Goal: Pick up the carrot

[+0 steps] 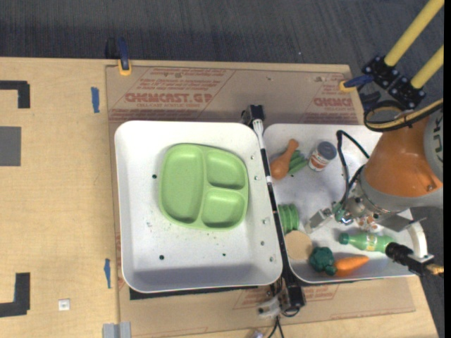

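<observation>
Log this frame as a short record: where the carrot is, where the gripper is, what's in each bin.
carrot: right bin, near front edge, green top pointing left
gripper: over right bin, above the carrot, apart from it
left bin: green divided plate
right bin: carrot, green bottle, small can, other toy food
carrot held: no

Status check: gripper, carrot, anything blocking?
Gripper low in right bin, nothing seen held. Orange carrot with green top lies at near wall. Green plastic bottle right beside it.
</observation>
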You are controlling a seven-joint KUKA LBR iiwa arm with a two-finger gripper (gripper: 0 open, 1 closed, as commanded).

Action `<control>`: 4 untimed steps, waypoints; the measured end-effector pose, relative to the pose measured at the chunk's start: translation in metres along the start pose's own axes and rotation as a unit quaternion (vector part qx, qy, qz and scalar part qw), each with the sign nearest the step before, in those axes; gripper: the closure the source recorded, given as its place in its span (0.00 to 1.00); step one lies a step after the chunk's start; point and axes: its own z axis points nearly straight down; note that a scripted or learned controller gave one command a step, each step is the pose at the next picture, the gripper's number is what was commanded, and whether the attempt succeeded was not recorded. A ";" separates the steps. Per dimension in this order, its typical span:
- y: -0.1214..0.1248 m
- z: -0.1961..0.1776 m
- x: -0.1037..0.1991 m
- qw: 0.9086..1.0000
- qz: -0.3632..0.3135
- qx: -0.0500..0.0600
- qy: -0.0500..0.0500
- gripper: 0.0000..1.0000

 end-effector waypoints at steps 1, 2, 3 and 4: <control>-0.016 -0.032 0.027 1.000 -0.028 0.009 0.004 0.00; -0.020 -0.003 0.021 0.996 -0.088 0.009 0.005 0.00; -0.020 -0.003 0.021 0.996 -0.088 0.009 0.005 0.00; -0.018 -0.013 0.021 0.996 -0.088 0.008 0.006 1.00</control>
